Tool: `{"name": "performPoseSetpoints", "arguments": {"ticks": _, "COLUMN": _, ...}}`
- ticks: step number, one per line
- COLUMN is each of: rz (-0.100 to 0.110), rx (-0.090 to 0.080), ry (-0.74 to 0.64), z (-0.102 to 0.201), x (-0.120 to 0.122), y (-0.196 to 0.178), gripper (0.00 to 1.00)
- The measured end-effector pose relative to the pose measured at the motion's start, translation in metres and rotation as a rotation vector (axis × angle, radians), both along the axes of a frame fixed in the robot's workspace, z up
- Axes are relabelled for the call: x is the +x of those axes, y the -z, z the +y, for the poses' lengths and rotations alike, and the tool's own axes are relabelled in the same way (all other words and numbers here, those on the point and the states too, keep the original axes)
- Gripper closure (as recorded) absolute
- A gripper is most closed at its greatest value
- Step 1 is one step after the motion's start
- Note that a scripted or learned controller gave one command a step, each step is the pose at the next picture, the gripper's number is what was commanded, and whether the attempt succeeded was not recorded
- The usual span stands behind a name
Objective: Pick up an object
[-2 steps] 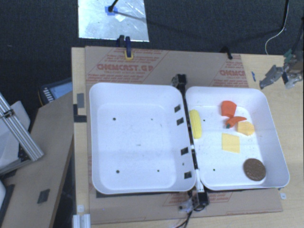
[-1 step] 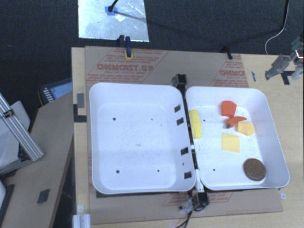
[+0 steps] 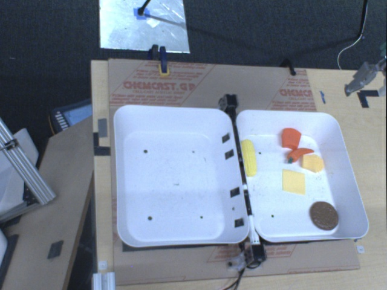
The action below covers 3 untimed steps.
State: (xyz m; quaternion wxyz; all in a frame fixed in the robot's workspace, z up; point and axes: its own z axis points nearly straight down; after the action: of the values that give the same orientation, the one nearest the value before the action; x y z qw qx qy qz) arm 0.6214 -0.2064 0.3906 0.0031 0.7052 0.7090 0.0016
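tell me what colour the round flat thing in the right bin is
Brown, seen in the camera view: the round disc near the right bin's front corner.

I see the grey metal two-finger hand [image 3: 365,80] at the far right edge of the camera view, high in frame and tilted. Its pale fingers are too small and blurred to read.

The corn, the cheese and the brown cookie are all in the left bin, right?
Not quite. The camera view shows the corn, the cheese and the brown cookie all lying in the right bin, not the left bin.
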Motion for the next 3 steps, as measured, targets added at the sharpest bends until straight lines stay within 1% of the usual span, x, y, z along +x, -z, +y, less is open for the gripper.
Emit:
{"name": "performPoseSetpoints", "arguments": {"ticks": 1, "rz": 0.002, "rx": 0.001, "ry": 0.004, "z": 0.000, "x": -0.030, "y": -0.030, "gripper": 0.00}}
{"name": "performPoseSetpoints", "arguments": {"ticks": 2, "rz": -0.006, "rx": -0.002, "ry": 0.000, "z": 0.000, "x": -0.030, "y": -0.115, "gripper": 0.00}}
{"name": "performPoseSetpoints", "arguments": {"ticks": 3, "rz": -0.002, "rx": -0.002, "ry": -0.003, "z": 0.000, "x": -0.029, "y": -0.122, "gripper": 1.00}}
